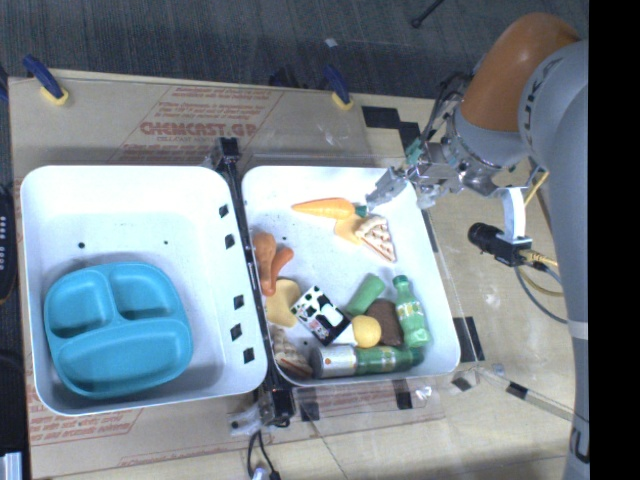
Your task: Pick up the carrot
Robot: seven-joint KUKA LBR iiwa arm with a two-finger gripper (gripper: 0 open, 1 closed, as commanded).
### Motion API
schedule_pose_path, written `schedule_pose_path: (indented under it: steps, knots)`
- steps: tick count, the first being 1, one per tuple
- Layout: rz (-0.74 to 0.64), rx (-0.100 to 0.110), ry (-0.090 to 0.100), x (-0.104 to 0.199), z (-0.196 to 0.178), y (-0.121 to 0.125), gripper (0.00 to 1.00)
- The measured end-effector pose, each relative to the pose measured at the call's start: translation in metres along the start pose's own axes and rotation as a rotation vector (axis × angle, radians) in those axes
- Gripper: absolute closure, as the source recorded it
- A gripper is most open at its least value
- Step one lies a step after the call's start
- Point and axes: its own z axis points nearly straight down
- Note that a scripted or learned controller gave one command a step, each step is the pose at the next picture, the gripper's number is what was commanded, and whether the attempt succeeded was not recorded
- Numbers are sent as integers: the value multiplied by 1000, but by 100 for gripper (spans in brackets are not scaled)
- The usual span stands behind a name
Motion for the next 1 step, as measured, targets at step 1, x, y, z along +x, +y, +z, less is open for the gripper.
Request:
schedule_pose_path:
  steps: [1]
  knots:
    - [-4, 0, 5, -3, 135, 46, 0]
